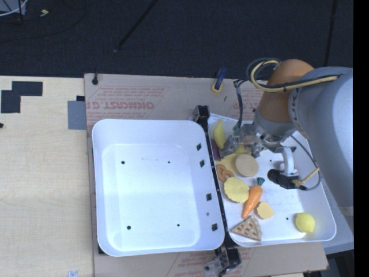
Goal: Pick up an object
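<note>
Hovering gripper above toy food

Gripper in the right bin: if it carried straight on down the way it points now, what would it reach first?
Probably the round beige disc, which lies right under the gripper, with the yellow pieces just beside it. Depth is hard to judge from this slanted view, so the contact point is uncertain.

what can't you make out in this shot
- The hand, camera view: the arm's wrist covers it, so open or shut, and any hold, cannot be told.
- Far corner of the right bin: the arm overhangs it, hiding whatever lies there.
- Yellow piece by the bin divider: partly behind the hand, shape unclear.
- Pizza slice: toppings too small to read.
</note>
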Tool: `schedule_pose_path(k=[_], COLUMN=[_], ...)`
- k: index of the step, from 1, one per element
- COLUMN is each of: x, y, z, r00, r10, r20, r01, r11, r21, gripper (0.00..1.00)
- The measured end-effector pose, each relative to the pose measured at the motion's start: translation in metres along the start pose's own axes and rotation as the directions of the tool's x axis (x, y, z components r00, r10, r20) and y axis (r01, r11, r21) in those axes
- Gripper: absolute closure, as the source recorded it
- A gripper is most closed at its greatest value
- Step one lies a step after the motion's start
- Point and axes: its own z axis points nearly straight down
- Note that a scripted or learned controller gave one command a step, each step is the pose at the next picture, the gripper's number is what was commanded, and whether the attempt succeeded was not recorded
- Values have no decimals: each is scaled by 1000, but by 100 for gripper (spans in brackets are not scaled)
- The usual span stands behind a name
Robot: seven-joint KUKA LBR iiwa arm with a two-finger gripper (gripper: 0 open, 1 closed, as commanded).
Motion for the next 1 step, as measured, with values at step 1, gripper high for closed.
schedule_pose_path(k=[1], x=[15], y=[0], z=[-1], r00=[1000], r10=[3], r20=[8], r01=[-3], r11=[1000], r21=[-1], gripper=[0])
